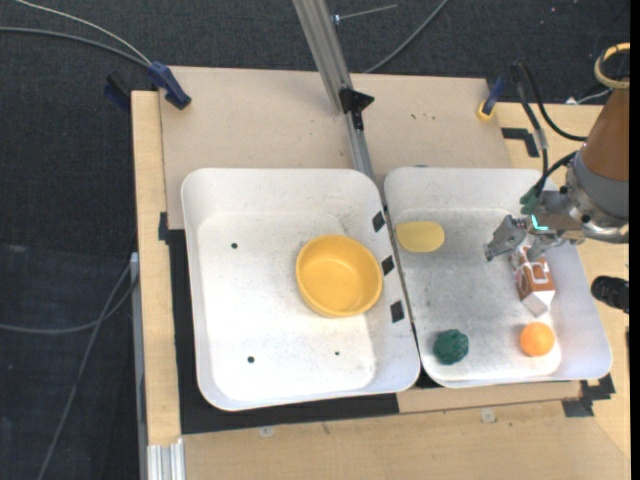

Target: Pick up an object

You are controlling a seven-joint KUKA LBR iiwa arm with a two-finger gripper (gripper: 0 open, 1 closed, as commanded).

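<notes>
The right bin (470, 368) holds a pale yellow oval piece (420, 236), a dark green lump (450, 346), an orange ball (537, 340) and a small brown and white carton (536, 284). My gripper (517, 248) hangs over the right side of this bin, just above and left of the carton's top end. Its fingers are spread open, one grey finger (498, 243) pointing left, and nothing is held between them. A yellow bowl (338, 275) sits in the left bin (230, 368), near its right wall.
A metal pole (325, 38) slants down from the top to the gap between the bins. Blue clamps (170, 85) sit at the board's back corners. Cables run by the arm at the right.
</notes>
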